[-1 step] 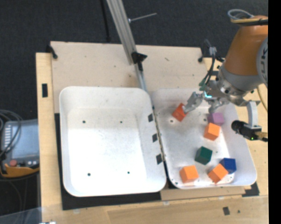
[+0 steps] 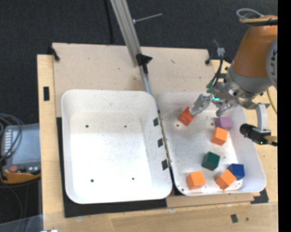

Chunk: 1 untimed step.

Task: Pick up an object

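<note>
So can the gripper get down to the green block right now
Probably yes. The green block sits apart from its neighbours in the right bin, with nothing over it. The gripper is up by the red block, so it would have to cross the bin.

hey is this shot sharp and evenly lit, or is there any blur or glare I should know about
Camera view: lighting even and soft, shadows under the blocks faint; the white bins look bright but not blown out; the whole frame is slightly soft, and the gripper beside the red-orange block is blurry, so its fingers are hard to read.
</note>
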Tool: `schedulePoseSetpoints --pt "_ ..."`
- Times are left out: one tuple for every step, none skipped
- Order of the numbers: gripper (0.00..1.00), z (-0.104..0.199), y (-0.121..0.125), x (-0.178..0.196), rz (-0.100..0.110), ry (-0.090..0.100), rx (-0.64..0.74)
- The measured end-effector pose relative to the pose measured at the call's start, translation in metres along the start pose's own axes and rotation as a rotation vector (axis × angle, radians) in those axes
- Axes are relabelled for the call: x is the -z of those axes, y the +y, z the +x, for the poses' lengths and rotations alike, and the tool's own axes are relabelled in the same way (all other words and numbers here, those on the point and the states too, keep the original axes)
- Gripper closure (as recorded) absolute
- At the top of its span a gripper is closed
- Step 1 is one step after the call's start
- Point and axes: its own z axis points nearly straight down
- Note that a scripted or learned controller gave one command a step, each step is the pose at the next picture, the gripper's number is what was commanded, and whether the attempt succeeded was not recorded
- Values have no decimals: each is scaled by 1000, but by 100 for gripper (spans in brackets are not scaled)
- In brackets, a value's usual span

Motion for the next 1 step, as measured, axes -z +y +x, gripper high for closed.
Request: schedulePoseSetpoints --pt "0 -1 3 -62 6 -4 -6"
